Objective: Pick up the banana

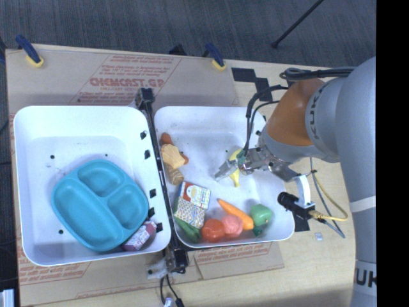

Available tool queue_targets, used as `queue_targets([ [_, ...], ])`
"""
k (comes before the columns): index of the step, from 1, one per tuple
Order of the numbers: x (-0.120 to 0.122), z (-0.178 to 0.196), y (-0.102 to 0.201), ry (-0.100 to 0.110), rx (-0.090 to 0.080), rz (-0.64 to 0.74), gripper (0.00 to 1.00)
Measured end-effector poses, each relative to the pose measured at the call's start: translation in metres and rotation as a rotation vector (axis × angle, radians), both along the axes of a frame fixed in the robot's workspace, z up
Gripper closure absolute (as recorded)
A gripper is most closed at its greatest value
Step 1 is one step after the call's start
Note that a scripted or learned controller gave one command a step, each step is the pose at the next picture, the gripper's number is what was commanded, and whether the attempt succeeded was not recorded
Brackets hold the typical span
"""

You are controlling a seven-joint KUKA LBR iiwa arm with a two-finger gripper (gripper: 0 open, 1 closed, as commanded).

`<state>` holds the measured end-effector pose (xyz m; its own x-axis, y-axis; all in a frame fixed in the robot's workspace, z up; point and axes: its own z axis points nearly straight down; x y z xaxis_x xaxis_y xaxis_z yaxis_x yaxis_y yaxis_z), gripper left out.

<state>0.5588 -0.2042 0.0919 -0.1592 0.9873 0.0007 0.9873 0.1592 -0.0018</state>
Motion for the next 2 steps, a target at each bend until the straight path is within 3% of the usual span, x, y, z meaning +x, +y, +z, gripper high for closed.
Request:
queue_targets([
  [1, 0.000, 0.010, 0.000, 0.002, -0.001, 0.004, 1.00],
  [2, 0.064, 0.111, 0.016, -0.004, -0.001, -0.006, 1.00],
])
